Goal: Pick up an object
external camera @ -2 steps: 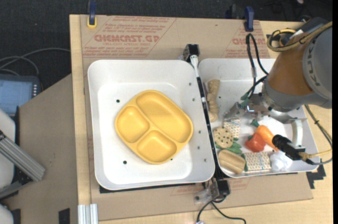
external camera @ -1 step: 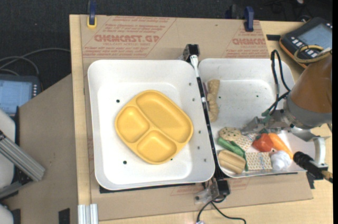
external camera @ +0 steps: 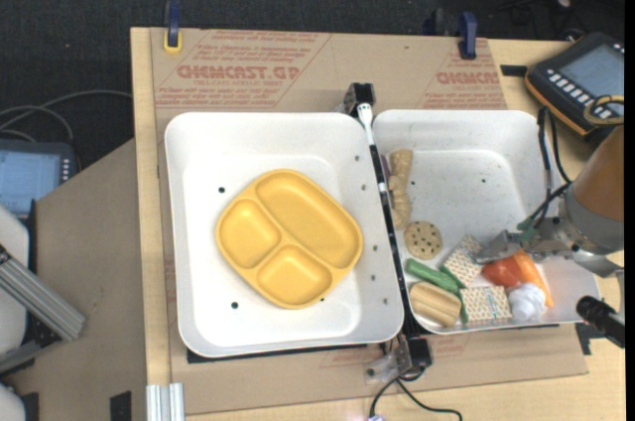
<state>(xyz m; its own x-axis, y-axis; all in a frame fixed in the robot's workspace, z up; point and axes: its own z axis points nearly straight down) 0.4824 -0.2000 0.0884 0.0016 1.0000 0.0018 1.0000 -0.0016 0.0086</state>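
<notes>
At the near edge of the right bin (external camera: 451, 123) lies a cluster of play-food pieces, and these are the things on offer for the pick. Nearest the camera sit one bread-roll-shaped piece (external camera: 436, 303) and, just right of it, a square cracker (external camera: 487, 303). A second cracker (external camera: 460, 263) lies just beyond, tilted, touching a green bean-like piece (external camera: 433, 274) that runs slantwise between the roll and a round chocolate-chip cookie (external camera: 424, 237). To the right of the crackers is an orange carrot-like piece (external camera: 508, 269) with a white object (external camera: 531, 301) against its near side. Along the bin's left wall, farther back, lies one pale tan knobbly strip (external camera: 399, 185), running near to far.

The gripper (external camera: 508, 246) reaches in from the right over the near right part of this bin, right above the orange piece; whether it touches or pinches that piece cannot be told, and its state cannot be told either. The grey arm (external camera: 598, 201) with its orange band rises behind it at the right edge.

The left bin (external camera: 194, 210) holds a single thing: one yellow divided plate (external camera: 289, 236) with three compartments, lying flat and turned at a slant near the bin's middle. The two bins touch along their shared edge, resting on the tabletop (external camera: 248, 67). A handheld controller (external camera: 585, 81) lies at the far right of the tabletop.
</notes>
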